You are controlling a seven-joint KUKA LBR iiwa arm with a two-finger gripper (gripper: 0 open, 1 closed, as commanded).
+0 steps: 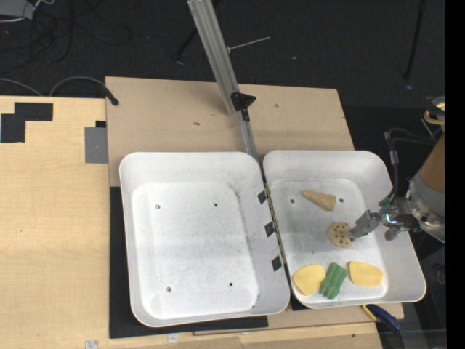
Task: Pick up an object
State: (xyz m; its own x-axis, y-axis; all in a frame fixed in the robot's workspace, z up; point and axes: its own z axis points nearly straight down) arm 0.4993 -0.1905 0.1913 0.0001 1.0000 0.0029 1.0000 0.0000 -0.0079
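Surface: pale wooden bench board point(290, 115) under two shallow white plastic bins, with a lighter wood panel point(51, 224) far off to the gripper's left across the view.
Room: dark floor point(109, 35) beyond the bench, strewn with black cables; slanted grey aluminium rail point(216, 49) rising from the board, up and left of the gripper.
Left bin point(138, 173): well apart from the gripper, past the divider with black clips.
Right bin point(378, 169): beneath the gripper, holding all the loose pieces.
Arm point(436, 187): grey, tan-orange band above the wrist, entering at the view's right edge.
Gripper point(360, 227): low over the right bin's floor, slim grey fingers pointing leftward; spread of the fingers too small to tell.
Round tan perforated disc point(338, 234): just beside the fingertips, on their left, flat on the bin floor; touching or not, cannot tell.
Tan wedge-shaped piece point(320, 199): up and left of the gripper, apart from it.
Green ridged stick point(333, 280): below the gripper, between two yellow pieces.
Yellow rounded piece point(309, 278): below and left, touching the green stick.
Second yellow rounded piece point(365, 273): directly below the gripper, near the bin's front wall.
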